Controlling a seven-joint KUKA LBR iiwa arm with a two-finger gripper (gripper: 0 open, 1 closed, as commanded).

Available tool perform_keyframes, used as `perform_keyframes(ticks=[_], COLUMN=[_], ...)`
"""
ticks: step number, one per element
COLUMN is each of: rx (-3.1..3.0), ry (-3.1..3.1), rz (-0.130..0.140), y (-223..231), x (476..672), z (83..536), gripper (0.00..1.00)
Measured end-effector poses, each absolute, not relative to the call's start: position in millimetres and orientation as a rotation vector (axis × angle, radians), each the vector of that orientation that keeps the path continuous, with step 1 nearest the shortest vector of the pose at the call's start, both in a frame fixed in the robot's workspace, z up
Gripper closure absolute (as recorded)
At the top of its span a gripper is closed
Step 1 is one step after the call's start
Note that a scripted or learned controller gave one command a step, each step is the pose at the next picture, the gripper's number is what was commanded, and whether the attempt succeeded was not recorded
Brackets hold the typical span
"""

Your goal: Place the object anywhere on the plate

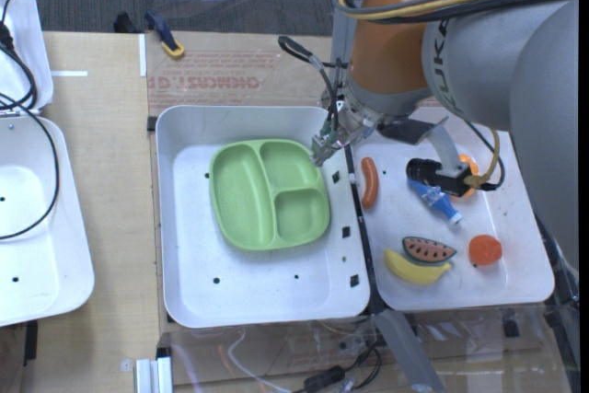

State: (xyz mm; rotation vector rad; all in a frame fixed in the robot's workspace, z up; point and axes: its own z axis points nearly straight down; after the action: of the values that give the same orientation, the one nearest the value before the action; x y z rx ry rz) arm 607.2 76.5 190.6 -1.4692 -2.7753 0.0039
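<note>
- The gripper (324, 145) hangs at the upper right rim of the green divided plate (270, 194), above the wall where the two white bins meet.
- I cannot tell how its jaws stand; nothing is visibly held between them.
- The plate lies in the left bin (184, 225), all three compartments bare.
- The candidate objects lie in the right bin (515, 281): a toy sausage (369, 182), a blue tube (438, 201), a watermelon slice (430, 249), a banana (416, 268) and an orange-red ball (485, 249).
- The sausage is nearest, just right of and slightly below the gripper, its long axis running up and down the view.
- Judged from this, a pick there means shifting right and closing across its narrow width.
</note>
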Motion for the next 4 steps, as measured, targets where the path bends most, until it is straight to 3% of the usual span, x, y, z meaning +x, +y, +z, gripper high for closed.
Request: perform_keyframes(ticks=[1, 2, 3, 4], rx=[-1.470, -1.475, -1.476, -1.482], ry=[-2.775, -2.773, -2.773, -2.771], rz=[0.004, 0.005, 0.005, 0.006], y=[76.1, 74.4, 74.4, 72.4], x=[607.3, 608.0, 607.9, 608.7], z=[190.7, 199.4, 199.4, 208.3], gripper=[0.00, 1.00, 0.00, 1.00])
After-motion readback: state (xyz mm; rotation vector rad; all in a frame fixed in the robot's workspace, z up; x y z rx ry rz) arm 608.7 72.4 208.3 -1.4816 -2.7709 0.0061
